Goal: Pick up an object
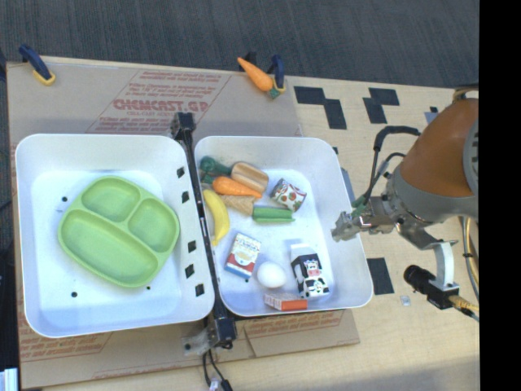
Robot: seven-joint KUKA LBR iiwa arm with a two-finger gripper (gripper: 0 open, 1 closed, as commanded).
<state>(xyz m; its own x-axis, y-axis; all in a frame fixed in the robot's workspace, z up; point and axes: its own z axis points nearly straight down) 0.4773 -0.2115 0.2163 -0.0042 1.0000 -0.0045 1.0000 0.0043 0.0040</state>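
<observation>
Overhead, camera view: two shallow white bins side by side on a cardboard-covered counter (326,336).
Arm: grey, with an orange band (444,149), entering from the right.
Gripper (342,226): at the right rim of the right bin (346,187), above its edge, apart from every object inside.
Fingers: whether they are wide or narrow cannot be told; nothing visible between them.
Left bin (32,243): holds a green divided plate (120,230) with three compartments.
Right bin, far part: hot dog bun (249,175), orange carrot (236,188) just left of it, dark green item (213,168) at the far left corner.
Right bin, middle: green pod-shaped piece (273,214), small printed carton (287,195) to its right, yellow banana (216,214) along the left wall.
Right bin, near part: blue and white box (242,255), white egg (271,275) just right of it, black and white milk carton (308,272), orange and white packet (286,302) near the front wall.
Outside the bins: second carrot (258,74) on the far side of the counter, beside a blue clamp (278,72); another blue and yellow clamp (37,63) at the far left corner.
</observation>
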